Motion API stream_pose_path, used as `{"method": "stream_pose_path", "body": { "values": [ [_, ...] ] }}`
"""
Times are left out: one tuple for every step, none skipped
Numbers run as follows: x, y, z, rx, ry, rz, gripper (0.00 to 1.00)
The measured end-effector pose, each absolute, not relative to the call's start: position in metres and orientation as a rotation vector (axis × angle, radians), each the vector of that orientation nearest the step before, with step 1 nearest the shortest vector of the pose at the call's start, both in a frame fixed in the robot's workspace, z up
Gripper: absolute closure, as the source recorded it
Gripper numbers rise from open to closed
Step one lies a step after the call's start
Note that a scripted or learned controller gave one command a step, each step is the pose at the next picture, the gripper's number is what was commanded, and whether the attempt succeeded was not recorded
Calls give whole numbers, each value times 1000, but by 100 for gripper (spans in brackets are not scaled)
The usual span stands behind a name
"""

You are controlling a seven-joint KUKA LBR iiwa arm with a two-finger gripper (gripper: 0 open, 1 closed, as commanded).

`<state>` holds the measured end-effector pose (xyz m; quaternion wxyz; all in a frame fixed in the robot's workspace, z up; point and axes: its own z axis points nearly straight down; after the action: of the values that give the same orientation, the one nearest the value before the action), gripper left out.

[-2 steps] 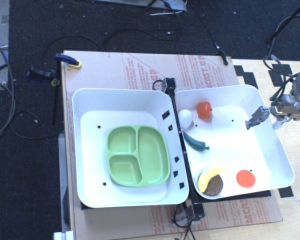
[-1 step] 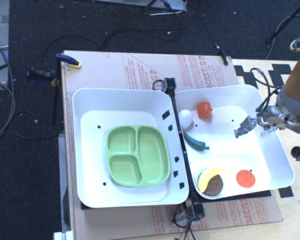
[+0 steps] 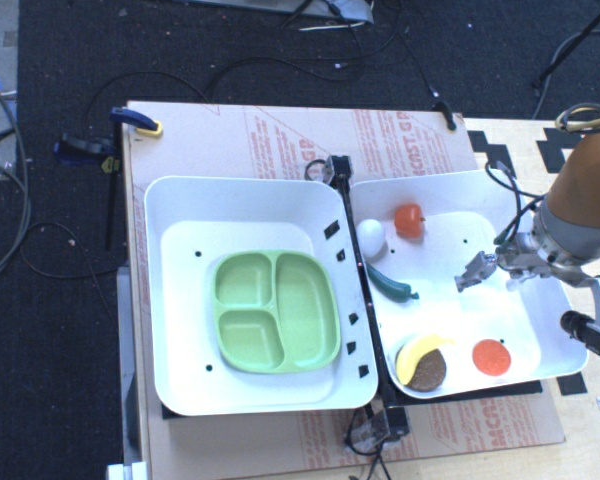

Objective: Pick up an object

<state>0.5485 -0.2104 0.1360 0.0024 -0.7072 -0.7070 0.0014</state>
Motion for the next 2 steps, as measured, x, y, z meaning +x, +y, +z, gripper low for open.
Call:
{"method": "stream_pose_path", "body": {
  "values": [
    [550,-212,96,-2227,-2225,-2,0],
    [552,-213,109,-2231,-2230,-7,100]
  ]
}}
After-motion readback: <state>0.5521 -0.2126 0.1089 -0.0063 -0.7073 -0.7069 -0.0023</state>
